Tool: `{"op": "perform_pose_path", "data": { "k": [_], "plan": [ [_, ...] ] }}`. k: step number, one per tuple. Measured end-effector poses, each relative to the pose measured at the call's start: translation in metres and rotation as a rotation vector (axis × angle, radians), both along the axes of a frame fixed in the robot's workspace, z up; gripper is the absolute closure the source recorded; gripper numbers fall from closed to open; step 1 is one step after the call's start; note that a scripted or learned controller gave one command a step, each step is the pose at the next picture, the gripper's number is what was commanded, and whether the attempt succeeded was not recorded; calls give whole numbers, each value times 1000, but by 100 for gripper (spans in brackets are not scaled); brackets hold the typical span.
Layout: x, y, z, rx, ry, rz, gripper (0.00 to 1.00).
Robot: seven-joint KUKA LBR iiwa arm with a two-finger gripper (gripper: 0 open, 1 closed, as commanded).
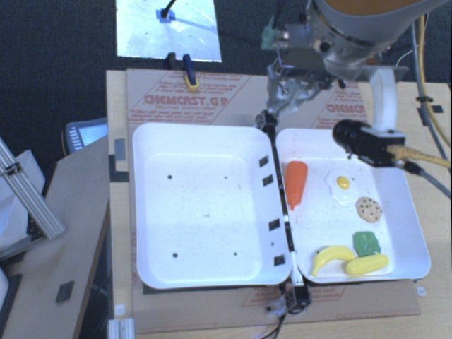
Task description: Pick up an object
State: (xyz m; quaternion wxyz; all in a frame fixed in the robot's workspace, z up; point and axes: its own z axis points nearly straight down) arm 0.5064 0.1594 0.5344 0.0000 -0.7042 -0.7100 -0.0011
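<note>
Above the far edge of the counter, the claw [286, 97] hung clear of the right bin [413, 221], its grip impossible to tell, while the carrot [295, 183] lay nearest below it, near the bin's left wall, long axis running far-to-near.

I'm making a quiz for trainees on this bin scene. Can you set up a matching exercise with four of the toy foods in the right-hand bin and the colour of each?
Things:
1. carrot
2. fried egg
3. cookie
4. banana

Colours:
A. tan with dark specks
B. all yellow
C. orange
D. white with a yellow middle

Pairs: 1-C, 2-D, 3-A, 4-B
</note>
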Motion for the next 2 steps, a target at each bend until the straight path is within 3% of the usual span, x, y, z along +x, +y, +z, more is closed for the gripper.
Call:
{"op": "perform_pose_path", "data": {
  "k": [1, 2],
  "plan": [
    [3, -13, 1, -1, -1, -8, 100],
    [21, -46, 1, -2, -1, -10, 100]
  ]
}}
